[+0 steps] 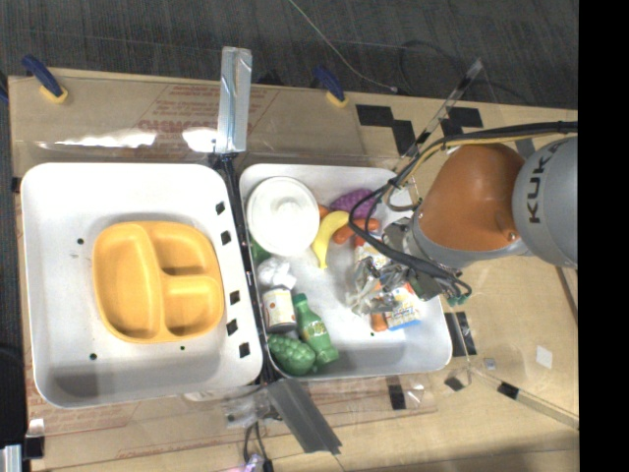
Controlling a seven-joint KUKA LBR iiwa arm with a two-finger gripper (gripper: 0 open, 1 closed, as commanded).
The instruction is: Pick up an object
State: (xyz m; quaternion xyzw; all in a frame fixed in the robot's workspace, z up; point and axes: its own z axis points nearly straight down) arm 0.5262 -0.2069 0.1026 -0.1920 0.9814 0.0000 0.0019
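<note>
We see the arm (472, 205) hanging low over the right bin's (432, 347) right edge, above a crumpled packet (388, 298). We cannot tell how the jaws stand.

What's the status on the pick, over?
Gripper low in right bin, jaws hidden among clutter. No object seen held. Banana, white bowl, green bottle crowd close. Yellow tray in left bin.
</note>
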